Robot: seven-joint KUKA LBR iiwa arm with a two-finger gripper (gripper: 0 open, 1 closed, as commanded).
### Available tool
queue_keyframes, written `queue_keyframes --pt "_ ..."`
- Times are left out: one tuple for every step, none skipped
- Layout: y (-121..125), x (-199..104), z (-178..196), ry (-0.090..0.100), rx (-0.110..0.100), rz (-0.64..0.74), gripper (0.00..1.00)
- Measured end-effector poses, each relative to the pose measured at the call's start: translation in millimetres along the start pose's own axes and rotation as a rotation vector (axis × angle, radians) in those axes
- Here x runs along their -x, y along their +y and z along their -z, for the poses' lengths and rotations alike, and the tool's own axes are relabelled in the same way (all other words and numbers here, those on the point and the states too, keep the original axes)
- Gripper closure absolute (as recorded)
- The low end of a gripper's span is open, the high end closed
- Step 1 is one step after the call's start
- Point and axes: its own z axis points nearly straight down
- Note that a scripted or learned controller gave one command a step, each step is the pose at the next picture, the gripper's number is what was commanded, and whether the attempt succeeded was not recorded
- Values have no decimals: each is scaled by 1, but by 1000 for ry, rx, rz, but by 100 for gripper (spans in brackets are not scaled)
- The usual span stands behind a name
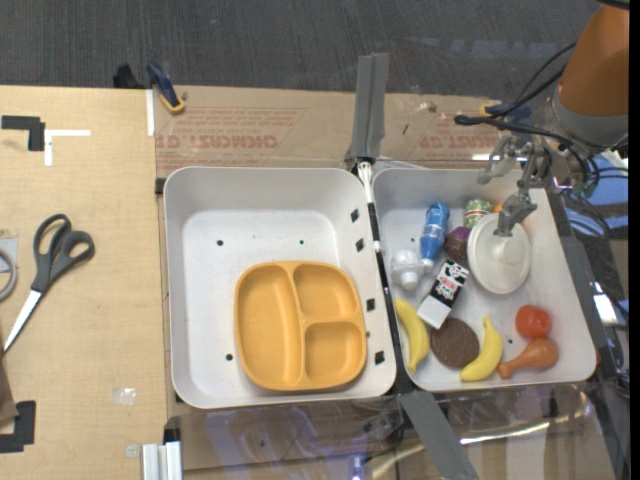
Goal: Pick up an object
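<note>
Camera view: claw (512,211) over white bowl (499,253).

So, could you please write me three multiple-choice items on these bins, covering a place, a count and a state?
1. Where is the yellow three-compartment plastic tray?
A. left white bin
B. right white bin
C. on the cardboard

2. How many yellow bananas lie in the right white bin?
A. one
B. two
C. four

3. How does the blue plastic bottle sit?
A. standing upright
B. lying on its side
C. held between fingers

Answers: 1 A, the tray rests on the left white bin floor. 2 B, one banana and another flank the brown round cookie. 3 B, its length lies along the bin floor.
</note>
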Motion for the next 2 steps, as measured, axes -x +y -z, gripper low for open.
queue_keyframes --pt "20 6 -103 0 1 -16 0" --pt "68 -35 -105 1 -1 -67 0"
